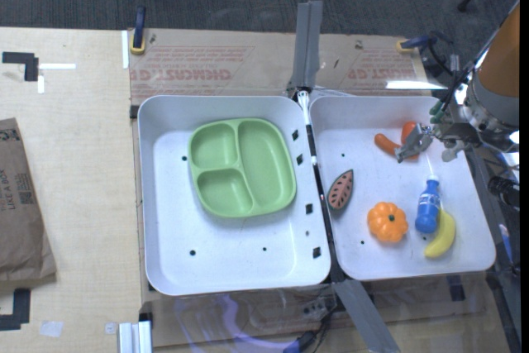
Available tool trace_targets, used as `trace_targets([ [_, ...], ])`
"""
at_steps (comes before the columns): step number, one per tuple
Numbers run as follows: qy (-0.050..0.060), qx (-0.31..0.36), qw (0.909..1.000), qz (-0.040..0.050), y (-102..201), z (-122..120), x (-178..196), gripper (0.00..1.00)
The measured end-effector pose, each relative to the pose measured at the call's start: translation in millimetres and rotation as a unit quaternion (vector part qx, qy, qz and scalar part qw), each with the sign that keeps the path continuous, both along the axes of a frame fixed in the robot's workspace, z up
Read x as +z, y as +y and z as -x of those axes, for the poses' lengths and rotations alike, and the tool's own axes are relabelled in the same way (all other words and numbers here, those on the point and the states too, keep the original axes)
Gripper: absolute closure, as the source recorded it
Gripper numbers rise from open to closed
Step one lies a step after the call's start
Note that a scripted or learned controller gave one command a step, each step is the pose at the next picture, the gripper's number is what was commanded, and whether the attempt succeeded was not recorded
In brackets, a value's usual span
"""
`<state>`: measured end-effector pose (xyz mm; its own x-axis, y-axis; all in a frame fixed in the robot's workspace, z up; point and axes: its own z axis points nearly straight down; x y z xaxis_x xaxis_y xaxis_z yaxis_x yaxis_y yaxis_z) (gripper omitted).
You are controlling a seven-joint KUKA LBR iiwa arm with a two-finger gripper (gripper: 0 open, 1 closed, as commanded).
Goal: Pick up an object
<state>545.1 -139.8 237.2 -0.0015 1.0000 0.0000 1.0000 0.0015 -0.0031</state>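
The right bin [364, 260] holds several toy foods. An orange carrot-like piece [384, 143] lies near its back, with a red-orange piece [408, 131] just beside it. My gripper [411, 149] reaches in from the right and hangs low right at these two pieces, partly covering them. Whether it touches either one is unclear. A watermelon slice [340, 189] lies by the bin's left wall. An orange pumpkin [388, 222], a blue bottle [427, 207] and a yellow banana [441, 234] sit toward the front right.
The left bin [165, 260] bears a green divided plate [242, 167]. A raised divider [312, 169] separates the two bins. The arm's orange band [502, 66] and cables stand over the right bin's far right edge. A brown paper bag [21, 202] lies at the far left.
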Motion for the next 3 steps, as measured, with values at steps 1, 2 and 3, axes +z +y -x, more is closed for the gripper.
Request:
trace_targets([
  [1,0.0,-0.017,0.9999,0.0004,-50.9,-84.0,-115.4,0.0],
  [2,-0.001,-0.005,1.0,0.0006,-45.7,-92.8,-145.1,0.0],
  [3,0.004,-0.005,1.0,-0.0004,-46.5,-91.1,-135.8,1.0],
])
